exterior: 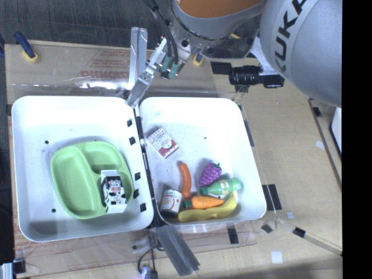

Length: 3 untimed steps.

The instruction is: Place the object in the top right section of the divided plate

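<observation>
A green divided plate [72,182] sits in the left bin [29,132]. A white milk carton with a black cow print [114,192] lies in the plate's lower right section, close to the rim. My gripper [164,67] hangs above the far edge of the bench, over the top of the divider between the two bins and well away from the plate. Its fingers stand open with nothing between them.
The right bin [226,127] holds a small red and white carton [163,142], an orange sausage [185,179], purple grapes [210,173], a green bottle [224,186], a carrot [203,202], a banana [209,214] and a can [170,202]. A blue clip [25,46] lies far left.
</observation>
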### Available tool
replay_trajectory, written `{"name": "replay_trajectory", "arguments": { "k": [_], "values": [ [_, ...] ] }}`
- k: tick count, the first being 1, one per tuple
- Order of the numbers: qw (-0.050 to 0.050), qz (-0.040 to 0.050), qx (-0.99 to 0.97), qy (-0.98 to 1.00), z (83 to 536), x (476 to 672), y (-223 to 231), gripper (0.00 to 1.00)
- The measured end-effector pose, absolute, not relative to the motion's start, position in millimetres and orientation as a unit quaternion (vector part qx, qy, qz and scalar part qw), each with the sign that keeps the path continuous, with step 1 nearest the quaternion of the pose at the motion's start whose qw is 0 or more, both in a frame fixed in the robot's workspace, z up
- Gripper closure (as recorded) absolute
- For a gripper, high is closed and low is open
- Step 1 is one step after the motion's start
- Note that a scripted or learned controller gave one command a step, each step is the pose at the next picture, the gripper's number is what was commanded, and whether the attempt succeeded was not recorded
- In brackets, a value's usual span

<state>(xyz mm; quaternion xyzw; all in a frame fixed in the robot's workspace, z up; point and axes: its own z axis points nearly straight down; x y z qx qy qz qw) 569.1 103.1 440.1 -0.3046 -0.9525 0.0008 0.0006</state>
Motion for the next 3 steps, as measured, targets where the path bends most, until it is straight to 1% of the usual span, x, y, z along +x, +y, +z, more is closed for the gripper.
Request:
{"name": "replay_trajectory", "arguments": {
  "k": [1,2,3],
  "values": [
    [0.000,0.0004,-0.235,-0.972,414.5,616.0,121.9,0.00],
    [0.002,0.0011,-0.197,-0.980,432.4,585.0,82.1,0.00],
    [0.001,0.0003,-0.102,-0.995,439.0,639.9,103.6,0.00]
  ]
}}
